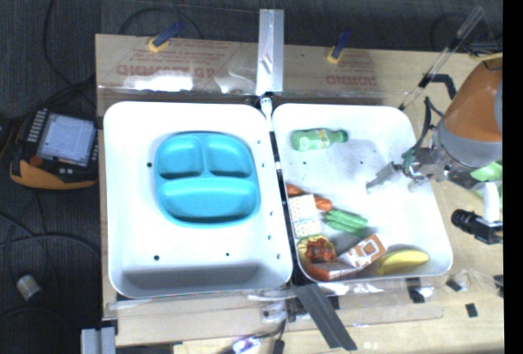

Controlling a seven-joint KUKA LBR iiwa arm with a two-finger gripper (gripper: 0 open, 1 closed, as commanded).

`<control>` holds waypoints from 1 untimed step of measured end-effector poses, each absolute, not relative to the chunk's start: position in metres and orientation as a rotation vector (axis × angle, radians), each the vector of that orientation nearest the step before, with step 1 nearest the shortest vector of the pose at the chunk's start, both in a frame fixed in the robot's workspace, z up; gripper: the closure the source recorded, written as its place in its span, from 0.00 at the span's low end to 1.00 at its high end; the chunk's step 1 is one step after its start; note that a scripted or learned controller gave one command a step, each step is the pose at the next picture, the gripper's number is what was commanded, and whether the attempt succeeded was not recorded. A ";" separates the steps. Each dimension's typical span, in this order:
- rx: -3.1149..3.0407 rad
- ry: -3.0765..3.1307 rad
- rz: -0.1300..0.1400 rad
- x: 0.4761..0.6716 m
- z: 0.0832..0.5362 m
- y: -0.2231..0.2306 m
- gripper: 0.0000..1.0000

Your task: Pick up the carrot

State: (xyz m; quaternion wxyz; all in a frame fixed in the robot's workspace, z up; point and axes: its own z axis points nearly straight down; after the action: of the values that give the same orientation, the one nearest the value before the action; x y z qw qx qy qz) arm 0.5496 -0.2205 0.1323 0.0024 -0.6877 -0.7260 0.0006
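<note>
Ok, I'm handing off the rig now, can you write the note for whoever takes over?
Tool: over the right bin, near its right side, holding nothing I can see; finger state unclear.
Carrot: orange piece near the right bin's left wall, partly under a white card, beside a green pod. Identification is tentative.
Left bin: holds a blue tray.
Done: nothing lifted.
Left: move the tool left and down to the carrot, grasp, lift.

The carrot [324, 203] is orange and mostly hidden; its tip pokes out from behind a card near the right bin's left wall.
</note>
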 end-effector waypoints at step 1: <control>-2.430 -1.993 0.008 0.583 0.252 -0.224 0.00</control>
State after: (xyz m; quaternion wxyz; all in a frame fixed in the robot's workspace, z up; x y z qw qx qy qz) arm 0.5829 -0.2238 0.2523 -0.0005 -0.7733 -0.6340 0.0024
